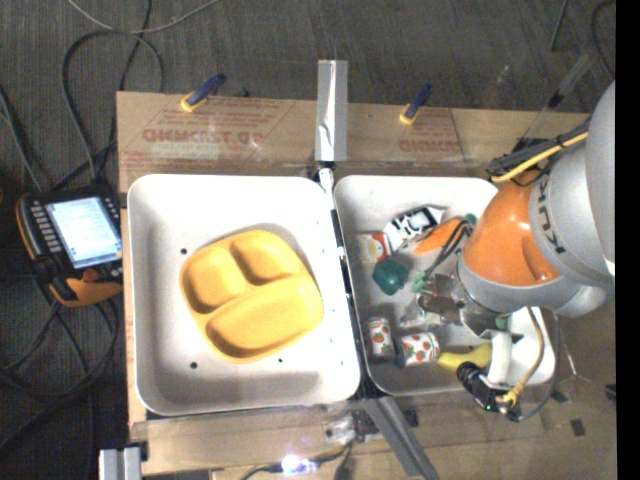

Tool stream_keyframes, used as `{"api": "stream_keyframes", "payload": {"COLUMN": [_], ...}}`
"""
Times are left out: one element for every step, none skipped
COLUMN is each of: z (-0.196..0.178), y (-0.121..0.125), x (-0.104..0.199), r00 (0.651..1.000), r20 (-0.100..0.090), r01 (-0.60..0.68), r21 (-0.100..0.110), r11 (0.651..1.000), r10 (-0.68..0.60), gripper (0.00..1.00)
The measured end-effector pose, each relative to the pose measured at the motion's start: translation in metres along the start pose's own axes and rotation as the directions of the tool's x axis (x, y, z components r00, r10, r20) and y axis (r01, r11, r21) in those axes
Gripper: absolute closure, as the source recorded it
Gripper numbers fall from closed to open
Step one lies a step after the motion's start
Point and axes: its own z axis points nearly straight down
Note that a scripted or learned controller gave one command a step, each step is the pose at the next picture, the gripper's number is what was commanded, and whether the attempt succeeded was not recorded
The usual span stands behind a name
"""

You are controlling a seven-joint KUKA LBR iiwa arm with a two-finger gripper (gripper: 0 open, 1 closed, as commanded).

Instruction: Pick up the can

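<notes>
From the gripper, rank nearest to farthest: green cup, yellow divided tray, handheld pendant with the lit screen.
1. Green cup, right bin, just left of the gripper.
2. Yellow divided tray, left bin.
3. Handheld pendant, beyond the bench's left edge.

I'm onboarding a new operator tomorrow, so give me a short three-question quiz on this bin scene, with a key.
1. True or false: the yellow divided tray lies in the right bin.
2. Multiple choice: the arm hangs over which bin? A) the left bin B) the right bin C) neither
3. Fill in: two small cans with red-patterned labels, one beside the other, lie near the ______ edge of the right bin in the camera view.

Key
1. False; it lies in the left bin.
2. B
3. Lower; they lie side by side, below the green object.
</notes>
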Motion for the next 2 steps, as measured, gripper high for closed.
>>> {"api": "stream_keyframes", "payload": {"z": [-0.001,-0.083], "y": [0.001,-0.013], "x": [-0.005,0.05], "r00": [1.0,0.968], "r20": [0.008,0.002], "r01": [-0.006,0.252], "r21": [-0.005,0.01], "r11": [1.0,0.968], "r10": [0.006,-0.252], "gripper": [0.0,0.0]}}
